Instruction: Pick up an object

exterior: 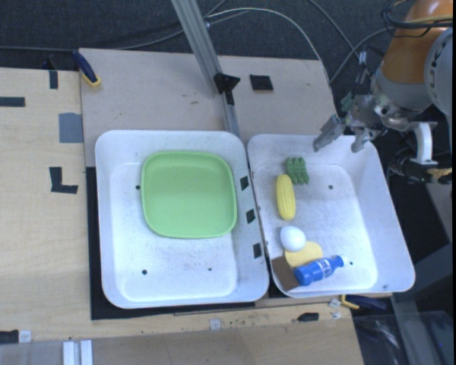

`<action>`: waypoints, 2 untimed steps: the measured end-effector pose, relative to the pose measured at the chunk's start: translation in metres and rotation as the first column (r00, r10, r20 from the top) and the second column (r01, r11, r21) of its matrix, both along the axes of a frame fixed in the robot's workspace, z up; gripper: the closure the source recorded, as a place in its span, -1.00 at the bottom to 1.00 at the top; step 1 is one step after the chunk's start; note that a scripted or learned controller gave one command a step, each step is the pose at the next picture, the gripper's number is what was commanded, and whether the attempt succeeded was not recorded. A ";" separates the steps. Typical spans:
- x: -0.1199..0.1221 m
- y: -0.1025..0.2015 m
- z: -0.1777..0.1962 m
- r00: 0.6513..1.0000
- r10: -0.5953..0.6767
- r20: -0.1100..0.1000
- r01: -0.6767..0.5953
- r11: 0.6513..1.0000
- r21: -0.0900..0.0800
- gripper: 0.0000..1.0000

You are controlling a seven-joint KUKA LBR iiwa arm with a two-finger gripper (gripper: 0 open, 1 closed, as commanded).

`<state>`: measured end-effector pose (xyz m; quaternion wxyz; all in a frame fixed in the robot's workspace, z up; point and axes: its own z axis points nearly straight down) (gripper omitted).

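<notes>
Pale wooden bench (30, 204) against dark speckled floor (76, 10).

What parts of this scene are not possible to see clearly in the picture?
- Yellow object: partly hidden by the white egg and the blue bottle in the camera view; its shape cannot be told.
- Blue bottle: label too small to read.
- Arm: cut off by the right edge.
- Green toy: too small and blurred to identify.

The grey arm reaches in from the right, its tool (340, 138) hanging with fingers spread apart.
</notes>
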<state>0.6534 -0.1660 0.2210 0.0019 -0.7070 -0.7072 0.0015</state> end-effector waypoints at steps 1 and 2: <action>-0.008 0.000 -0.060 1.000 0.000 -0.001 0.000 1.000 0.000 -1.00; -0.012 -0.001 -0.124 1.000 0.000 -0.001 0.000 1.000 0.001 -1.00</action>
